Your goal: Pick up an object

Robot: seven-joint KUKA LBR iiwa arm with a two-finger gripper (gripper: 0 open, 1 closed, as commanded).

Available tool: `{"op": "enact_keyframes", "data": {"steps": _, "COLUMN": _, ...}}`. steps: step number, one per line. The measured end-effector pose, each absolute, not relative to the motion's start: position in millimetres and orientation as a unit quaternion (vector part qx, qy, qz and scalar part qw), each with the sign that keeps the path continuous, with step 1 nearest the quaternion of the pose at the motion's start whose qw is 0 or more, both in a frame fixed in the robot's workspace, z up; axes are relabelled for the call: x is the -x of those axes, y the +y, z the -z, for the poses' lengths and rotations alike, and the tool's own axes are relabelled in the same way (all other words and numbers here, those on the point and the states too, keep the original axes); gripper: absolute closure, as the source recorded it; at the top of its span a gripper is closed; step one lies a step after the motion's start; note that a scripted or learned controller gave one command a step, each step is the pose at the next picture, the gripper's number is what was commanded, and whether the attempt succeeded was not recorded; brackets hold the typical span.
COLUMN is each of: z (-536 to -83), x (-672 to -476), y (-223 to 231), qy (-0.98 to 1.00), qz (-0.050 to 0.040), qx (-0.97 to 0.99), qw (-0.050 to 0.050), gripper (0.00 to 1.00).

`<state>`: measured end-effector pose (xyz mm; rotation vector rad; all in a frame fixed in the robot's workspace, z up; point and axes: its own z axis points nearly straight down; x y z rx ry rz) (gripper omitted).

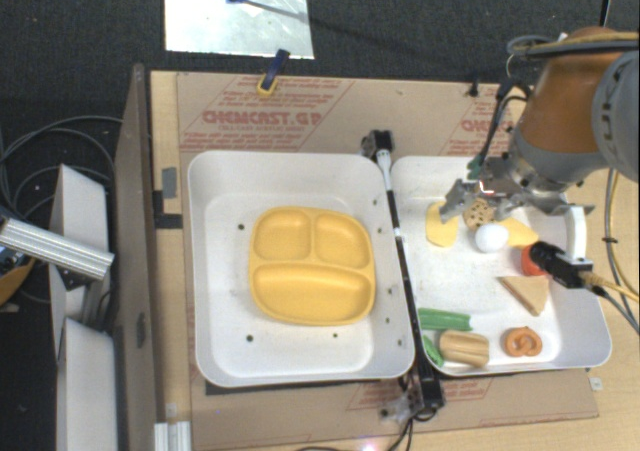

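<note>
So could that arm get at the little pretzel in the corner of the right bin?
Probably yes. The pretzel lies by itself near the right bin's front corner, nothing on top of it, the bread roll a little apart. The gripper hangs over the same bin, farther back.

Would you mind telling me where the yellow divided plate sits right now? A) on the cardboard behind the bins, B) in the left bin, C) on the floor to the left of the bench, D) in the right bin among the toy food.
B: the yellow divided plate lies flat in the left bin, apart from the toy food in the right bin.
</note>
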<state>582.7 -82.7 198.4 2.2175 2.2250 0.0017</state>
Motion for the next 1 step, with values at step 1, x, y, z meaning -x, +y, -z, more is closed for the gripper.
{"op": "enact_keyframes", "data": {"steps": 1, "z": -254.5, "x": -627.1, "y": -147.9, "qy": 0.707, "qz": -0.0021, "qx": -0.707, "qw": 0.005, "gripper": 0.0}}
